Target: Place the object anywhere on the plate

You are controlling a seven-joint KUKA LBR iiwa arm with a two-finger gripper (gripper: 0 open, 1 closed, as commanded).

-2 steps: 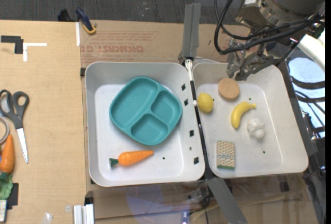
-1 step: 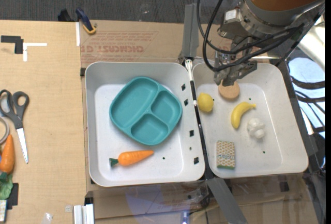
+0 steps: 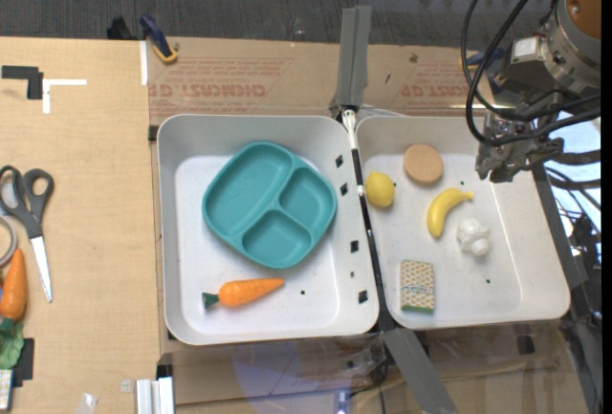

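At the near edge of the left bin [image 3: 170,240] an orange carrot [image 3: 244,292] with a green top lies on the bin floor, just below the plate. In the near part of the right bin [image 3: 535,302] a small patterned packet [image 3: 417,286] lies flat. Further in, a white knobbly object [image 3: 471,235] sits just beside the lower end of a yellow banana [image 3: 445,209]. A yellow lemon [image 3: 381,190] rests close to the divider between the bins, and a round tan biscuit-like disc [image 3: 423,164] lies just beyond it, near the far wall.

The teal plate [image 3: 271,205], with three compartments, lies tilted in the middle of the left bin; nothing rests on it.

The gripper [image 3: 507,159] hangs over the far right part of the right bin, up and to the right of the banana and well apart from the plate. Dark linkage and cables crowd around it, so I cannot tell how its jaws stand, and no object is seen in them.

On the wooden bench to the left of the bins lie scissors [image 3: 29,216], and a blue clamp [image 3: 158,37] grips the cardboard at the far side.
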